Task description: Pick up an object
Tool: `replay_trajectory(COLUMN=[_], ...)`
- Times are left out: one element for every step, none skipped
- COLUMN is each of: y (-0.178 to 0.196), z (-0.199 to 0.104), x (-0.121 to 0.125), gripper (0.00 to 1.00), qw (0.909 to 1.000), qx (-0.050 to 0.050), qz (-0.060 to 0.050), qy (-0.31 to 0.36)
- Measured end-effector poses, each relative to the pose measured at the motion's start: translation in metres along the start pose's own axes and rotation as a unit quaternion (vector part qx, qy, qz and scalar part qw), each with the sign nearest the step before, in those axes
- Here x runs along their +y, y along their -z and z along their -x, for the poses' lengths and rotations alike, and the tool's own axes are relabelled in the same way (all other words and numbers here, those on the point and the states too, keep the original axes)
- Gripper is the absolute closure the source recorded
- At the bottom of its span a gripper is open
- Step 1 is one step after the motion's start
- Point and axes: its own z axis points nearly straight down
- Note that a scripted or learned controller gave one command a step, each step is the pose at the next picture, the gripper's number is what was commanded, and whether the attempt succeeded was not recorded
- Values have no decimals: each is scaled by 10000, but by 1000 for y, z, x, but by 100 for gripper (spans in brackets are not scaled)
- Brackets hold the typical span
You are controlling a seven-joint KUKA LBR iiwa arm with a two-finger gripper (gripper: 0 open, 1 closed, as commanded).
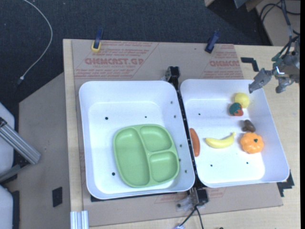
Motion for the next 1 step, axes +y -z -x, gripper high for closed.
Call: replay_trajectory(y=[-64], z=[-4], x=[-2], gripper=[0], qw=[10000], qx=[11], qz=[-36], qy=[-2])
